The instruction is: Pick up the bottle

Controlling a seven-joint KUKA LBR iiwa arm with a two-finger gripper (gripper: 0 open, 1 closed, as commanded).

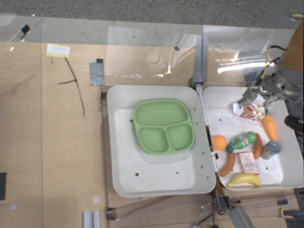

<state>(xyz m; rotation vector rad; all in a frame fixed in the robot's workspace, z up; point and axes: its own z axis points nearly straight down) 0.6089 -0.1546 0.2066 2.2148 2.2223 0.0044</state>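
Bottle (242, 141) pickup could go wrong first at the jaws: they stand apart with nothing between them, at the far side of the right bin (223, 103), well away from their target and directly over a white and orange packet (251, 111). A straight drop from there would, I judge, close on the packet, or on the carrot (269, 126) just to its right, rather than on the thing wanted. The green bottle lies on its side nearer the middle of that bin, slanted, and hemmed in. An orange (219, 142) sits just to its left, a red sausage (258, 146) lies against its right end, a second sausage (228, 163) and a small red and white box (248, 163) lie just on its near side, and a banana (244, 179) lies by the near wall. With so little free room around it, a jaw could land on a neighbour and shove the round body sideways, or pinch two things together. If the jaws close along its length instead of across it, the smooth body would likely roll or slide out. A small dark jar (270, 149) to the right could also be mistaken for the target. The left bin (118, 175) holds a green divided plate (164, 126), well apart on the desk (47, 127) and no hazard.
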